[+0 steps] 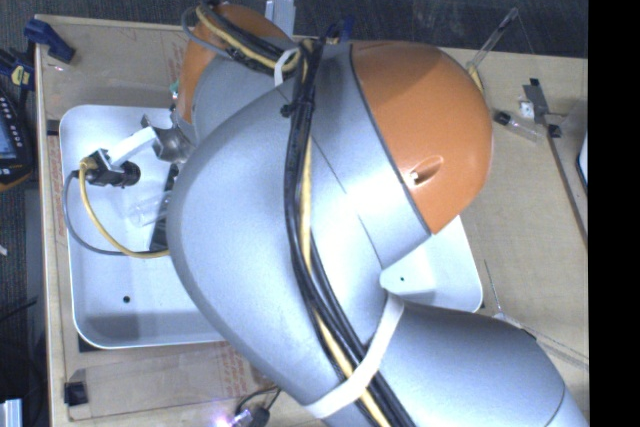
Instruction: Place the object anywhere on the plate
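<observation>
My grey arm (300, 215) with its orange band (430, 135) reaches in from the right and covers most of both bins. Its wrist hangs over the upper part of the left white bin (100, 330). The gripper (150, 210) points down into that bin, half hidden under the arm's bulk. A white bracket with a black connector (110, 173) sticks out to the left of the wrist. The arm hides whatever lies beneath it.
A yellow cable (85, 225) loops from the connector down across the left bin's floor. A corner of the right bin (465, 285) peeks out under the arm. Blue clamps (45, 37) and small tools (535, 110) sit at the bench edges.
</observation>
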Robot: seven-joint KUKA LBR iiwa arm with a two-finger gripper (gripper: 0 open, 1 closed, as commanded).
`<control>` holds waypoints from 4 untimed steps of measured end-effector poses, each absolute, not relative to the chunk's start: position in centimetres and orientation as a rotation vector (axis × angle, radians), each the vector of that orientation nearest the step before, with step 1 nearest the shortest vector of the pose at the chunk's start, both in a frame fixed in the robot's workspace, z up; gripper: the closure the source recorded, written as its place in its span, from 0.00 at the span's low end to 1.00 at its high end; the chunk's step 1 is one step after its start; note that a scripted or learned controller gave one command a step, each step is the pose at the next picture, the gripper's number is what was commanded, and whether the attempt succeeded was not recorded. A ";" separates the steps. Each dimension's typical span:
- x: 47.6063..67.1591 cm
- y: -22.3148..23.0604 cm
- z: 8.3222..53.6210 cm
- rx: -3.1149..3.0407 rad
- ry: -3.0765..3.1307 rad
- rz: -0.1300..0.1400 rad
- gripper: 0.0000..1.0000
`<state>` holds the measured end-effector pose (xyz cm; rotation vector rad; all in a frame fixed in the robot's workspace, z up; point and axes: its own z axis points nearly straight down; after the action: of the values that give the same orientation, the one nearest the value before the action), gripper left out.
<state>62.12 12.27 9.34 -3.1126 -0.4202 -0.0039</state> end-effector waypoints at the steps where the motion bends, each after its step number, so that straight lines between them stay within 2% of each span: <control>1: 55.5 9.8 27.8 -3.109 -0.449 0.001 1.00; 2: 55.5 9.7 27.7 -3.110 -0.449 0.001 0.00; 3: 55.5 9.8 28.6 -3.109 -0.456 0.004 1.00; 4: 55.5 9.8 28.6 -3.110 -0.457 0.003 0.00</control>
<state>55.49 9.80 28.65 -3.1099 -0.4571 0.0028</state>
